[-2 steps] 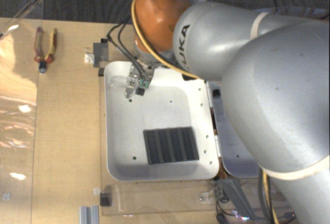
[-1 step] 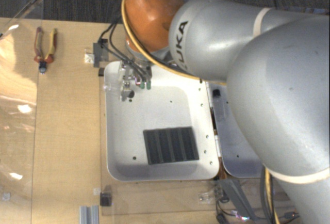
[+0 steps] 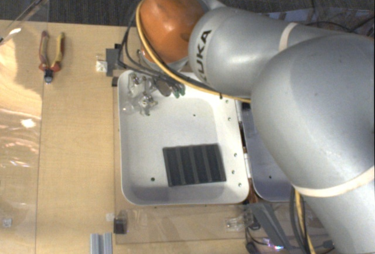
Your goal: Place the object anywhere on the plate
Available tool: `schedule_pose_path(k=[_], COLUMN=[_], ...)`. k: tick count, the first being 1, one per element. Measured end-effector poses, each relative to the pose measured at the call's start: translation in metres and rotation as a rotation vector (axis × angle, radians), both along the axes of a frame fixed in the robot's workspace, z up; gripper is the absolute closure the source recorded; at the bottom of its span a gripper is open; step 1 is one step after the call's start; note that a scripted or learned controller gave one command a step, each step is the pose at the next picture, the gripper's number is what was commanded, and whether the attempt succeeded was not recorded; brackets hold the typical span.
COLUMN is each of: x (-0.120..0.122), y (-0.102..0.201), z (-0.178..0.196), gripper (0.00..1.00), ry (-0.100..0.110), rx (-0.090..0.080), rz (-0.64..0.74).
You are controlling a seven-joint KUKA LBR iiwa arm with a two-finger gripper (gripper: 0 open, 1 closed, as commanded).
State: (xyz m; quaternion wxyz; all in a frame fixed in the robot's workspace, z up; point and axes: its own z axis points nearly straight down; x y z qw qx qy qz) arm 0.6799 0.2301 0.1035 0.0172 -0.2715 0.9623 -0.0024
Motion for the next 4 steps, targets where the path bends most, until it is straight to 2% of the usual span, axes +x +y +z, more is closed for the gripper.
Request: schedule_pose_path(k=[1,2,3,4], x=[-0.010,-0.010,-0.010,-0.108], y=[0.006,0.006,0.001,-0.007], z=[0.132,0.063,0.034,-0.011], gripper=[1.00,1.00,1.00,1.00], ry=[0.022,0.029,0.027,0.018], rx=[0.004,0.008,-0.003,-0.004], rz=[-0.056,-0.362,0.182,0.217])
